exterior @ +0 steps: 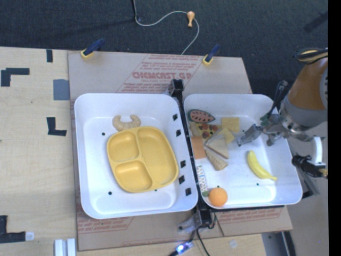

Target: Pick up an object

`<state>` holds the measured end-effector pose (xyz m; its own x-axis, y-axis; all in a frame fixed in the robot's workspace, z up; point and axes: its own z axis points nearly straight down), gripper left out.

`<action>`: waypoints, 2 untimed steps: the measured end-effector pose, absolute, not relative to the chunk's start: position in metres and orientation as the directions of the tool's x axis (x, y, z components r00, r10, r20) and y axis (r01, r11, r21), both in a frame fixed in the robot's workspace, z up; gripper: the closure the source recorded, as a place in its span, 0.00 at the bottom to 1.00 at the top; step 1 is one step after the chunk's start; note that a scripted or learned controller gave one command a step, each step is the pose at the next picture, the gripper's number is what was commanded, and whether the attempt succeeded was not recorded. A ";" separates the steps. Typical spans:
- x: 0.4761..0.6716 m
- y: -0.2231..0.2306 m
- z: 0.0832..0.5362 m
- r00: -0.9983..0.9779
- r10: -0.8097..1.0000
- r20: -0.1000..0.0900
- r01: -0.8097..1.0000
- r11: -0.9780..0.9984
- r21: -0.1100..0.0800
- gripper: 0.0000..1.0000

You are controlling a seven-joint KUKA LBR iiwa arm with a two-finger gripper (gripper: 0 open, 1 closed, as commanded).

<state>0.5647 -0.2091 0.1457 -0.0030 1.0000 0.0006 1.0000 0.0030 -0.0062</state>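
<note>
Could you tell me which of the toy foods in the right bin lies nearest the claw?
The banana, lying just below the claw; the orange sits far off in the bin's near-left corner.

Below my grey pincer point(249, 136) lies a yellow banana point(260, 166), to its left a watermelon slice point(201, 116) in red with dark seeds, farther left a yellow tray point(142, 159).

The arm point(309, 97) is showing a broad orange band on its rounded upper segment, giving way to a grey, cylindrical wrist section below. A thin black cable is running along the wrist's side. The gripper point(250, 136) is showing as dull grey metal, angular and slim, with dark fittings behind it. A white, rounded housing is sitting beside a black bracket lower down.
</note>
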 end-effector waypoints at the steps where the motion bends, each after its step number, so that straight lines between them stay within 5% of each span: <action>1: 0.571 -0.214 0.096 -0.002 1.000 -0.001 1.000 0.002 -0.005 0.00; 2: 0.571 -0.213 0.084 -0.003 1.000 -0.002 1.000 0.003 -0.002 0.00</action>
<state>0.5711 -0.2134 0.0844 -0.0028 1.0000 -0.0020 1.0000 0.0028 -0.0018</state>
